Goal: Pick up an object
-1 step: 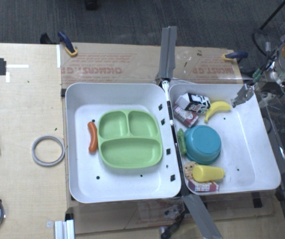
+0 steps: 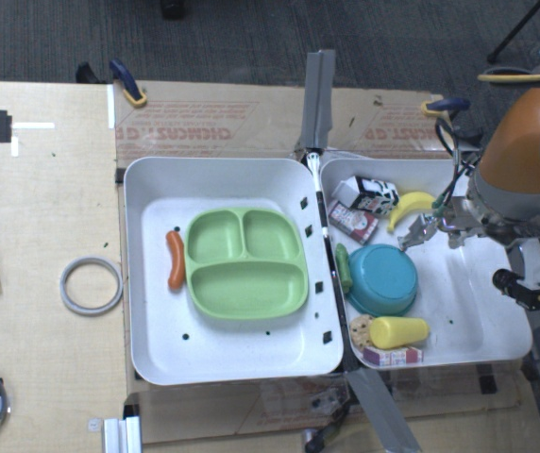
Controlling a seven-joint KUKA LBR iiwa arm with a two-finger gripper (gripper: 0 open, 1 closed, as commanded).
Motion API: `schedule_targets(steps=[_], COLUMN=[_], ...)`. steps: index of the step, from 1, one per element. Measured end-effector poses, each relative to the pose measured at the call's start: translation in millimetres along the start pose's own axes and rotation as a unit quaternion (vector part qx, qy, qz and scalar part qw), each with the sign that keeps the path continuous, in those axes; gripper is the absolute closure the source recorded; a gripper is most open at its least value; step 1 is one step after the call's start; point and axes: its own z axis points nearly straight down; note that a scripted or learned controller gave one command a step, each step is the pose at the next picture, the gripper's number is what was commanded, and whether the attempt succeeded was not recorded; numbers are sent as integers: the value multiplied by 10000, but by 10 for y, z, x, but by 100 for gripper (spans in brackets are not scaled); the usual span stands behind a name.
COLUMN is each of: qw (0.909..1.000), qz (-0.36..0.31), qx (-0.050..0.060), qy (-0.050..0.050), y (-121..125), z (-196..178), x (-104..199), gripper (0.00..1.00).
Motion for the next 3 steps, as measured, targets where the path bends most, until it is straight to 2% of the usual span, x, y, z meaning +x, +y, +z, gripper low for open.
schedule_targets(steps=[1, 2, 3], qw=[9945, 9833, 9837], qz=[-1044, -1821, -1790], qx=[39, 28, -163], qy=[21, 27, -58], y=[341, -438, -785], z=[130, 267, 192], x=[468, 627, 639], gripper=[0, 0, 0])
